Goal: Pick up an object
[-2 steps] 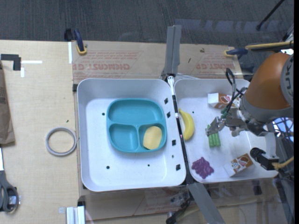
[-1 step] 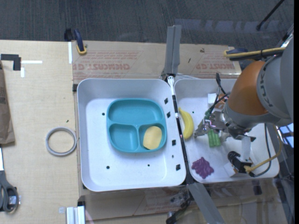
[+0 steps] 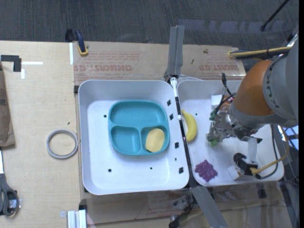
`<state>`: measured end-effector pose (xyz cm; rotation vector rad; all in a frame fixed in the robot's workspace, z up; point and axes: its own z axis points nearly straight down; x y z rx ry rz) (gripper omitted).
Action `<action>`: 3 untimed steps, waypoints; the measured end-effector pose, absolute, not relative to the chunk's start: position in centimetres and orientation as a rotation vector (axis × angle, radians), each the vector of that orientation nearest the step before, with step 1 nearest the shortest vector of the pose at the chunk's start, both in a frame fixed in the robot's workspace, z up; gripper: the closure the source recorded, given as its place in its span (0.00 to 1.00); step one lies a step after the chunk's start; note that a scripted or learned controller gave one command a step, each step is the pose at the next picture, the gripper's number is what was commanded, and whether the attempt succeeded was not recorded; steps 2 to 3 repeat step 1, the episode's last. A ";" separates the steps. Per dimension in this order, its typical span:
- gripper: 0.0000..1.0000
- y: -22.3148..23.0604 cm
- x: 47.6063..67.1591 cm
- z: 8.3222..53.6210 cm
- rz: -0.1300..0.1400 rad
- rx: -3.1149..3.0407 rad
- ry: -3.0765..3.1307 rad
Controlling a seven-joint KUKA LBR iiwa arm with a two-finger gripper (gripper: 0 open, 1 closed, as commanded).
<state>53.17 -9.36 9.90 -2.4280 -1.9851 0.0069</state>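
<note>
Left bin (image 3: 90, 141): teal tray (image 3: 133, 122) sitting with yellow lump (image 3: 155, 139). Right bin (image 3: 199, 91): banana (image 3: 190, 126) lying along left wall, purple piece (image 3: 205, 170) near front edge. Hand (image 3: 214, 136) hovering mid-bin, grip unreadable. Nothing looking lifted yet; pick pending.

Fixed above the bench (image 3: 38, 94), looking down at a slant on both white bins (image 3: 90, 141), fairly near; arm (image 3: 270, 89) entering from the right.
</note>
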 end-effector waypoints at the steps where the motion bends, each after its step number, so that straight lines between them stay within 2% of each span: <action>1: 1.00 -7.8 57.7 19.1 0.006 -2.636 -1.708; 3: 1.00 -7.8 57.7 19.1 0.006 -2.636 -1.708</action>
